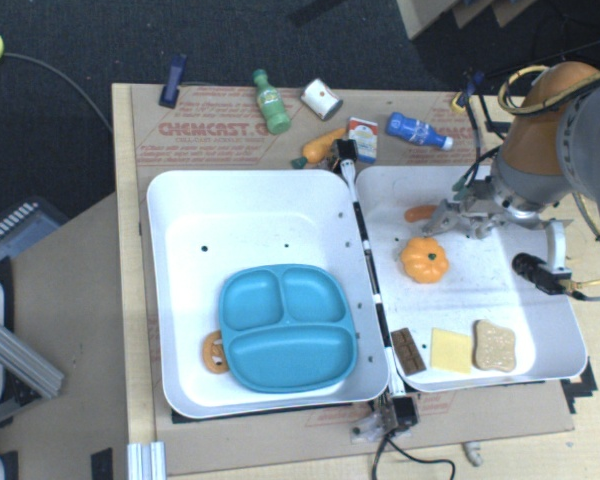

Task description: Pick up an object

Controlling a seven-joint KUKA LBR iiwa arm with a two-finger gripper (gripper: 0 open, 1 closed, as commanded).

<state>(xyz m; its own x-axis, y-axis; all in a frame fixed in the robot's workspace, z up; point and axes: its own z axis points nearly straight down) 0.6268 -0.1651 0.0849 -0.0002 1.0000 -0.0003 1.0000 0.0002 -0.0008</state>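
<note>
We see the arm (540, 138) entering from the upper right of the frame, with its gripper (467, 218) low over the upper part of the right bin (570, 343). The tool is too small and cluttered here for us to judge its state, and we see nothing clearly held by it.

Candidate objects lie close by. A small orange sausage-like piece (419, 212) sits just left of the gripper, perhaps touching it; we cannot be sure. The toy pumpkin (424, 260) rests a little lower, toward the middle of the frame. Along the bottom of the same bin lie a brown bar (406, 350), a yellow cheese slice (450, 350) and a slice of bread (495, 346). The left bin (180, 228) holds a blue divided plate (285, 326) with a pretzel (215, 352) at its left edge.

We judge the task barely begun: the gripper appears positioned for a try, but everything rests on the bin floor, so grasping and lifting remain.
</note>
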